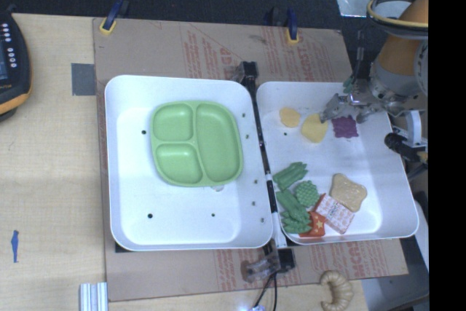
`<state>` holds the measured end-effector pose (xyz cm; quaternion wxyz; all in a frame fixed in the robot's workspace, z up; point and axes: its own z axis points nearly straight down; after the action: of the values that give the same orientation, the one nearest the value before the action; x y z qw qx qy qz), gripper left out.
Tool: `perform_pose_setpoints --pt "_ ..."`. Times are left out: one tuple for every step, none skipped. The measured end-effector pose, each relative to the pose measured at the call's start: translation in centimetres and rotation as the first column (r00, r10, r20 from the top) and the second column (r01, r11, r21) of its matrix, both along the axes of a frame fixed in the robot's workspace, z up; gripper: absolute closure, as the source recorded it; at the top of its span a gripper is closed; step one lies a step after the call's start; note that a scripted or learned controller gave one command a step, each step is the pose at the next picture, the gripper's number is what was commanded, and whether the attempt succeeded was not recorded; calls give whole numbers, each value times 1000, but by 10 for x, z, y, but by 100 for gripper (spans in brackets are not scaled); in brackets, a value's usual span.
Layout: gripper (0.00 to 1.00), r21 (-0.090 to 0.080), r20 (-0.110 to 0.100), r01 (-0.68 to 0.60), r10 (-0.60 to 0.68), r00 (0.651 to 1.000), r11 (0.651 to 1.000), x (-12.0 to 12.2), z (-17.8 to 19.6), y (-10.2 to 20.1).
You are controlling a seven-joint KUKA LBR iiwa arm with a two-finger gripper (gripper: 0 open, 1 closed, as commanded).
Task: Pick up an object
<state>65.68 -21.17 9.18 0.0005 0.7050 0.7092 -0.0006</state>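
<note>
**Under the fingers: purple piece a touch to the right, yellow chunk a touch to the left**

Over the far end of the right bin (405, 178), the arm (399, 47) hung from the right with its fingers (346, 104) low above the white floor. Their tips looked spread apart, with nothing between them; the metal parts were small and partly blurred, so this was a reading rather than a certainty.

Just below and slightly right of the fingers lay a purple piece (345, 127), flat and ragged at the edges, very near the tips and possibly touching one of them. Just left and below sat a yellow chunk (314, 129), and farther left from it a small pale yellow round (290, 116). Neither the purple piece nor the yellow chunk showed a clear long axis, so the way the fingers were turned seemed to matter little; what counted was a short sideways shift before closing, since the tips stood between the two rather than squarely over either.

Well toward the near end of the same bin, away from the fingers, lay green leafy pieces (294, 194), a slice of toast (348, 191) and a red and white packet (332, 215). Far left of the fingers, the other bin (131, 156) held a green divided plate (196, 143).

The purple piece seemed the nearer target.
</note>
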Motion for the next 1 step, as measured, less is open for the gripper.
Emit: perform_pose_setpoints --pt "0 1 -5 2 -2 1000 1000 -11 0 0"
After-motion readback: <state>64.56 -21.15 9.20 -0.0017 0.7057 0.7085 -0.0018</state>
